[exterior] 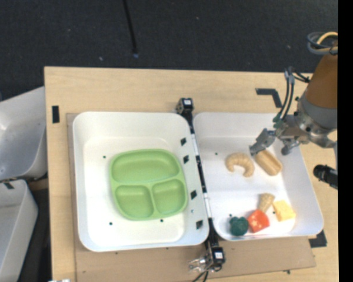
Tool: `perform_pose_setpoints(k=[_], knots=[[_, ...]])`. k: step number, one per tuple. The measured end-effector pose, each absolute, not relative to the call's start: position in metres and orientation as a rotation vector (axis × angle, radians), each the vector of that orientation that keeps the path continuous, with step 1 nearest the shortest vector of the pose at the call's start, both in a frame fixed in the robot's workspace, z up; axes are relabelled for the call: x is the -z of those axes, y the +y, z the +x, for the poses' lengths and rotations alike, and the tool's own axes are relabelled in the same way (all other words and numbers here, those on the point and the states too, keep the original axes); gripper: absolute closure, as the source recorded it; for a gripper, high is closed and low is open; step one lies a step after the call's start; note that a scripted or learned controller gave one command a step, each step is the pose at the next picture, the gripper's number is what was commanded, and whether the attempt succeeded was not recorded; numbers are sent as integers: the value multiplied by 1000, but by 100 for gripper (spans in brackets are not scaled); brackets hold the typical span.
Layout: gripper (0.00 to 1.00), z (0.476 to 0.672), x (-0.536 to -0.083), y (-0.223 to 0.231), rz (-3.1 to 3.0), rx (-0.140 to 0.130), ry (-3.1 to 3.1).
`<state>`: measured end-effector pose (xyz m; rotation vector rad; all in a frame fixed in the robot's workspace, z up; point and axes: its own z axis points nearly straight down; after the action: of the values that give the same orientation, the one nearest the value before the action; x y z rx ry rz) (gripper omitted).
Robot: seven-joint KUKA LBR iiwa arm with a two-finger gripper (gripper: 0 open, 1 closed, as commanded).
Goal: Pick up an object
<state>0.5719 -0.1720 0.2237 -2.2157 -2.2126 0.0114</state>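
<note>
The right bin holds a curved croissant, a tan bread roll, a small beige piece, a yellow block, a red piece and a dark green piece. My gripper hangs over the right bin's upper right, just above the bread roll. Its fingers are spread open, one to the left of the roll and one to the right. Nothing sits between them.
The left bin bears a green divided plate. Black clips mark the seam between the bins. A white container stands off the bench at the left. The arm's orange band rises at the right.
</note>
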Motion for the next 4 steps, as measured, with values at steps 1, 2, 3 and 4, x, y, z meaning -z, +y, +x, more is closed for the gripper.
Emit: perform_pose_setpoints(k=[1, 2, 3, 4], knots=[[0, 575, -231, -172, -2220, 0, -2224], [0, 581, -185, -168, -2218, -4, -2223], [0, 586, -127, -176, -2222, -4, -2221], [0, 586, -100, -177, -2225, -3, -2219]])
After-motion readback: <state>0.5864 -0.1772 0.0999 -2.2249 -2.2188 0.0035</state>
